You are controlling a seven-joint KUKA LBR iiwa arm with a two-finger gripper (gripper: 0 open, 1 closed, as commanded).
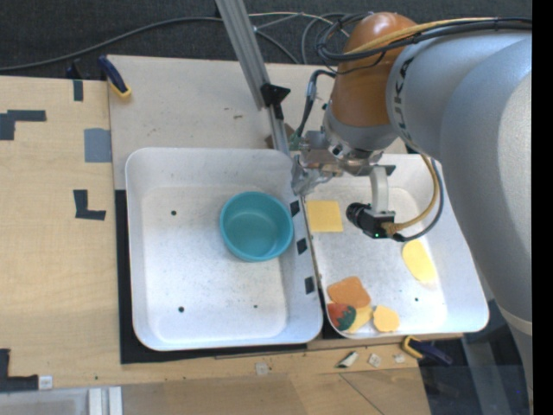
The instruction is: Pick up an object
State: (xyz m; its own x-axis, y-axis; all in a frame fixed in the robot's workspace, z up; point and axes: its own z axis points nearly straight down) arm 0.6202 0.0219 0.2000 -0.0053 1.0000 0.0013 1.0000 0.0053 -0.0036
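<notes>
The tool (304, 180) hangs over the divider between the bins, near the yellow square (326, 216) in the right bin (467, 305); its grip state cannot be told. The square lies flat, the closest candidate. The blue bowl (255, 225) sits in the left bin (155, 258).

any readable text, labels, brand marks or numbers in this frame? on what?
None readable.
Arm: dark marks run along the edge of its grey shell, too blurred to read.
Black tape pieces on the bench: plain shapes, no characters.
Teal bowl, yellow square, both bins: no print visible.
</notes>
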